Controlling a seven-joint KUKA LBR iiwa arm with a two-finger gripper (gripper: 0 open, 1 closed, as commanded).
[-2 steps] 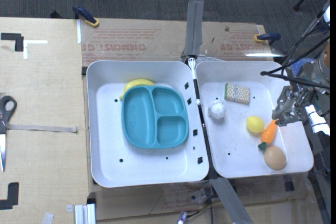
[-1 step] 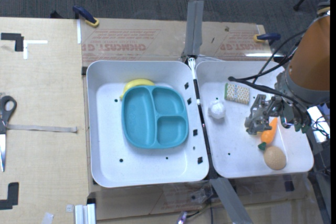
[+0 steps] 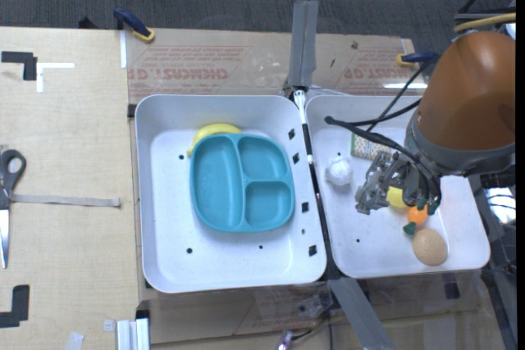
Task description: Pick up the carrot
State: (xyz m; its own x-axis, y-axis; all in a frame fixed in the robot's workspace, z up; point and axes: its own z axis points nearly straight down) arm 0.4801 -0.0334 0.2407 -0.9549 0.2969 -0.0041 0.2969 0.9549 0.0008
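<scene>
Carrot, orange with a green tip, lying in the right bin between a yellow object and a tan egg-shaped object. Just left of it we see the gripper; we cannot tell how it is set. We judge that the crowding could lead a descent to strike or catch a neighbour instead. Left bin holds a blue divided plate. Reversed red lettering on the cardboard appears to read "CHEMCAS"; the rest is illegible
</scene>
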